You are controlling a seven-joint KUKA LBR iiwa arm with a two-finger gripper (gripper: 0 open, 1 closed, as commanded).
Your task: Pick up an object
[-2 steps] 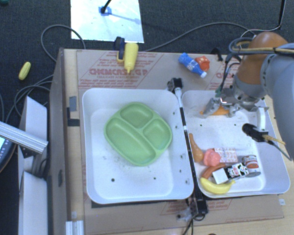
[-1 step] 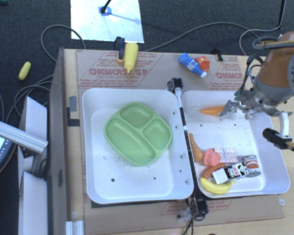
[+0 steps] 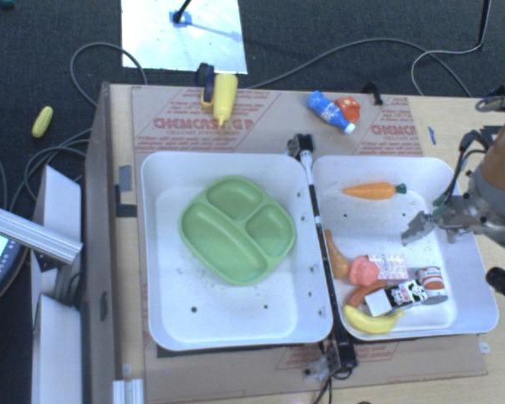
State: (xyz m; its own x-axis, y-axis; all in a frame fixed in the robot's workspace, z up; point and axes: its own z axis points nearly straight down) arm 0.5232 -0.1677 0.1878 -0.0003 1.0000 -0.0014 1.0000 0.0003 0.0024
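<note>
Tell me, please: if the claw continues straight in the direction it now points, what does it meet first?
The claw points toward the view's left and somewhat down. It would probably first meet the bare floor of the right bin, between the carrot and the pink box. Depth is unclear.

bare right bin (image 3: pixel 379 225) middle, toys (image 3: pixel 387 289) crowd front

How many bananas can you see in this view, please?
2: one banana at the right bin's front edge; another banana on the floor, far left.
</note>
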